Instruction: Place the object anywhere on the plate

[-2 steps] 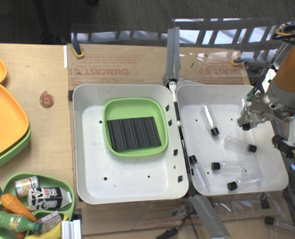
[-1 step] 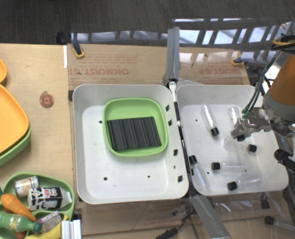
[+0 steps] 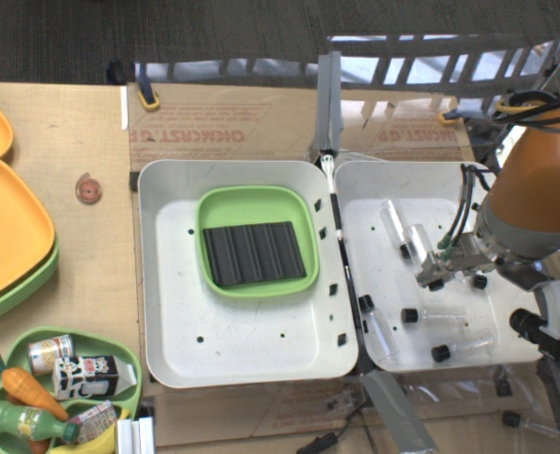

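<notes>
A green square plate lies in the left bin, toward its back. A dark grey ribbed slab rests flat on the plate and covers most of its middle. My gripper hangs low over the middle of the right bin, well to the right of the plate, below the orange band of the arm. Its tip is close to several clear tubes with black caps, such as one just to its left. Nothing can be made out in its grasp.
More clear tubes and loose black caps lie scattered in the right bin. Orange plates are stacked at the far left. A green bowl of toy food sits at the bottom left.
</notes>
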{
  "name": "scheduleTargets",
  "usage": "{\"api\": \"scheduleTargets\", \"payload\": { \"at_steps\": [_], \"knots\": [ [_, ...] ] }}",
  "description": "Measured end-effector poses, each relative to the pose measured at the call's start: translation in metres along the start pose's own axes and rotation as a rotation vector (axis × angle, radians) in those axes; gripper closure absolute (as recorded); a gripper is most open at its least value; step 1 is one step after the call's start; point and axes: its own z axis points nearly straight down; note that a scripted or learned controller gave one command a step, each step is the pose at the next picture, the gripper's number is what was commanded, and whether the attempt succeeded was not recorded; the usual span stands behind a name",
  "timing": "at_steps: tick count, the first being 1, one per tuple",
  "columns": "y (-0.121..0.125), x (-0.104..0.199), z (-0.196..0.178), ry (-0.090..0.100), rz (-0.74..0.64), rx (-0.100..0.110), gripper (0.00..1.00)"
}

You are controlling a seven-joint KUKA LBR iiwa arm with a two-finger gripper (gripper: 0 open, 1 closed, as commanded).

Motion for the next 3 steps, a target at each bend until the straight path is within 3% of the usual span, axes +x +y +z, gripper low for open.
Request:
{"api": "scheduleTargets", "payload": {
  "at_steps": [1,2,3],
  "knots": [
    [-0.001,0.07,-0.036,-0.001,-0.137,-0.001,1.0],
    [0.048,0.122,-0.005,-0.002,-0.175,0.001,1.0],
    [0.048,0.122,-0.005,-0.002,-0.174,0.0,0.0]
  ]
}}
